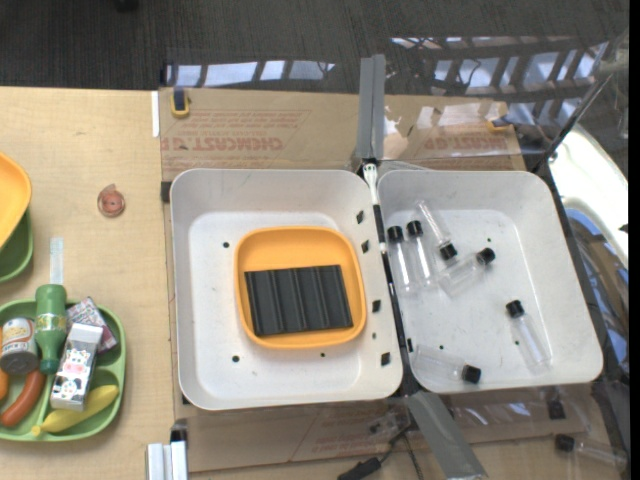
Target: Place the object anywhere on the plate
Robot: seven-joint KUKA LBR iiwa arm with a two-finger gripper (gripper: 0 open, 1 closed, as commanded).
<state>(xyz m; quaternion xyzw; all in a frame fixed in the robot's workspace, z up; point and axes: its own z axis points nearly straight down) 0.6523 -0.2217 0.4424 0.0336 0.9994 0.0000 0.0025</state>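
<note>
An orange plate (300, 245) sits in the middle of the left white bin (200, 268). A dark ribbed rectangular block (300, 300) lies flat on the plate, covering most of its centre. Several clear vials with black caps lie scattered in the right white bin (560, 268), among them one near the bin's left wall (399, 256), one at the centre (465, 268), one at the right (528, 332) and one near the front rim (450, 366).
A green tray (100, 403) with toy food and a green bottle (49, 328) rests at the far left of the wooden bench. An orange dish (10, 200) sits above it. A small pink item (111, 201) lies on the bench. Cardboard lines the area behind the bins.
</note>
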